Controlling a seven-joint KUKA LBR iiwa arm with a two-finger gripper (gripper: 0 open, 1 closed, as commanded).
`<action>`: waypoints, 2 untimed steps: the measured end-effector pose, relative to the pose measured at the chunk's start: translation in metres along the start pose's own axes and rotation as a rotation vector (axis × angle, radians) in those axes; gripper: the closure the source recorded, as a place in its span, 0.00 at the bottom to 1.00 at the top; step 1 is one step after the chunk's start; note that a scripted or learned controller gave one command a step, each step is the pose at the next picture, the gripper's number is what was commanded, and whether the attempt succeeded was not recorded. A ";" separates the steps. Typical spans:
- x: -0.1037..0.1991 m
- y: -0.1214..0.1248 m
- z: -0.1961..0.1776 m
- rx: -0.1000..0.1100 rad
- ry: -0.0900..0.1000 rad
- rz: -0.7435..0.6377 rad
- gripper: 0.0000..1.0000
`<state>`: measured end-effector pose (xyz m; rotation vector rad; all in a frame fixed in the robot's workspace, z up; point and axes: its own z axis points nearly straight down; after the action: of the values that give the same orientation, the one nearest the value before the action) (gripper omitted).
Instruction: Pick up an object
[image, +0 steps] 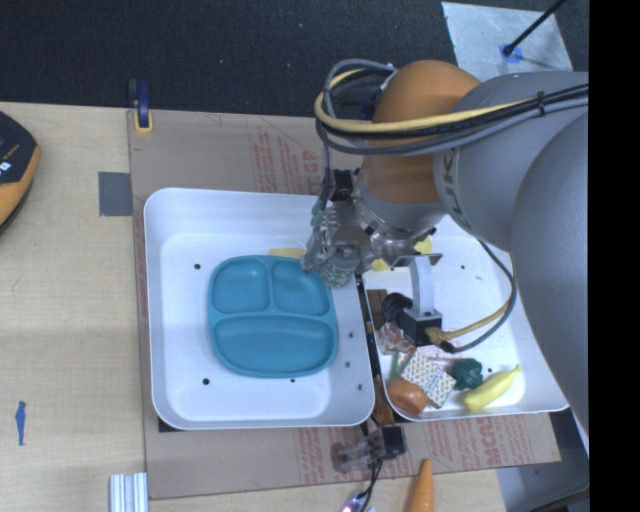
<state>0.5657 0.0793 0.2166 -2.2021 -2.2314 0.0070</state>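
Arm: grey bulk with an orange band (425, 95), nearest the lens, entering from 3 o'clock and covering much of the right bin.
Gripper (335, 262): low over the dividing rims, at the 1 o'clock corner of the blue plate; whether it is released or clenched cannot be told from above, and nothing is seen in it.
Blue plate (272, 316): three-compartment, lying flat in the middle of the left bin (170, 300).
Yellow sliver (283, 253): peeks out at the plate's 12 o'clock edge, just beside the gripper; too little shows to name it.
Right bin (520, 405): small things crowd its 6 o'clock corner, namely a yellow banana-like piece (492, 390), a dark green piece (466, 373), a patterned card (428, 374) and an orange piece (408, 397).
Step, as I judge: descent to grasp near the plate's rim.
Doing it well: centre on one thing only, stay off the bin walls, close fully before lifting.
Risk: a thin plate rim may slip.
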 end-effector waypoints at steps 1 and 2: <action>0.033 -0.022 -0.035 -0.007 0.000 0.005 1.00; 0.095 0.052 0.037 -0.008 -0.003 0.003 1.00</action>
<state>0.6166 0.1747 0.1797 -2.2103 -2.2340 0.0019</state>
